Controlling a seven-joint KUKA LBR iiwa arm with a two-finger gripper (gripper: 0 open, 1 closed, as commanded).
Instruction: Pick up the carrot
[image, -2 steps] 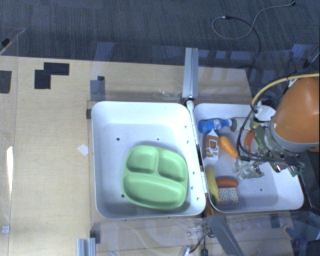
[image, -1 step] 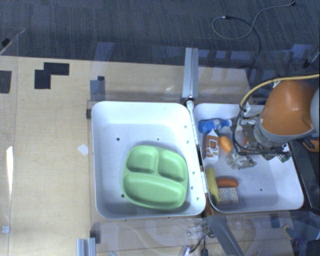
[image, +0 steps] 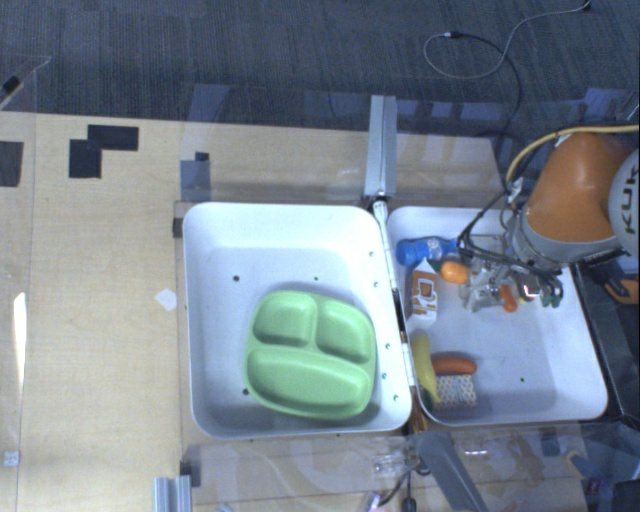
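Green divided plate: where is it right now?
The green divided plate lies in the left bin, toward its front right, near the divider shared with the right bin.

A pale wooden tabletop (image: 90, 330) carried two shallow white bins side by side. The left bin (image: 215, 300) sat near the tabletop's middle; the right bin (image: 560, 390) lay just beside it, their inner rims nearly touching. A grey metal bar (image: 379, 150) ran back from the gap between the bins. Black angular markings (image: 100, 148) showed on the wood well to the left of the left bin, toward the far edge, where the tabletop met dark carpet (image: 250, 45).
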